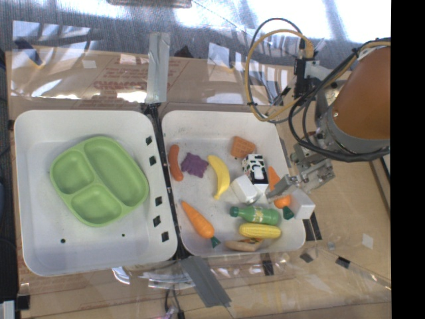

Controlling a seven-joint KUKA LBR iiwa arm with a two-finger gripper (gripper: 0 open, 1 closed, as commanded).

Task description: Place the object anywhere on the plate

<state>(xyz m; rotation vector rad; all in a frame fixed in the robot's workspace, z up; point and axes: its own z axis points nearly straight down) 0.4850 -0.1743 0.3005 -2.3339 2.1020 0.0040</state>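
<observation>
A green divided plate lies in the left bin. The right bin holds several toy foods: a yellow banana, a purple grape bunch, a red sausage, a carrot, a green bottle, a corn cob and a black-and-white cow-patterned piece. My gripper is low over the bin's right side. Its white fingers stand open on either side of a small orange piece. Nothing is lifted.
An orange waffle-like piece sits at the back of the right bin, and a brown piece lies at its front edge. Cables loop above the arm behind the bins. A black divider strip runs between the bins.
</observation>
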